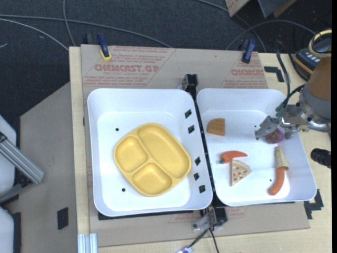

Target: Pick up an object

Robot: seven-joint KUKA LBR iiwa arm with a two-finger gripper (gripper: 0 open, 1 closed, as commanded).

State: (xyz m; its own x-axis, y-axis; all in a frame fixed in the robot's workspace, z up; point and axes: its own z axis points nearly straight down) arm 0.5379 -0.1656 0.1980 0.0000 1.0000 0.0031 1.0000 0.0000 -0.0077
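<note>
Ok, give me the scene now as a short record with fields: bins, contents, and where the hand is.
left bin: holds a yellow tray with three compartments
right bin: brown piece, orange-red piece, pizza slice, hot dog, purple item
hand: over the right bin's upper right part, right at the purple item
grasp: fingers cannot be made out
arm: reaches in from the right

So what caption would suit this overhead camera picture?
Robot gripper over a purple item in the right bin; yellow tray in the left.
</note>
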